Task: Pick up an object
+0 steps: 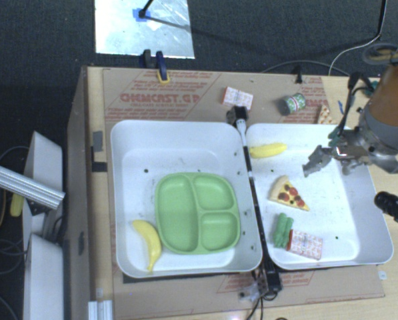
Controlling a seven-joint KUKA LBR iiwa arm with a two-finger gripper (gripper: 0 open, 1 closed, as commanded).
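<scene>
My gripper [332,163] hangs over the upper right part of the right bin [365,209], its fingers spread open with nothing between them. Left of it, near the bin's back wall, lies a small yellow banana [267,150]. A toy pizza slice [289,194] lies below and left of the gripper. Toward the front of the same bin sit a green piece [282,230] and, touching it, a red and white packet [305,244]. The left bin [135,152] holds a green divided plate [199,212] and a second yellow banana [147,243] at the plate's lower left.
Behind the bins, on the cardboard, lie a small green can [294,103], a white card [237,97] and a waffle-like piece [324,113]. A black divider [249,172] runs between the bins. Cables trail at the back right.
</scene>
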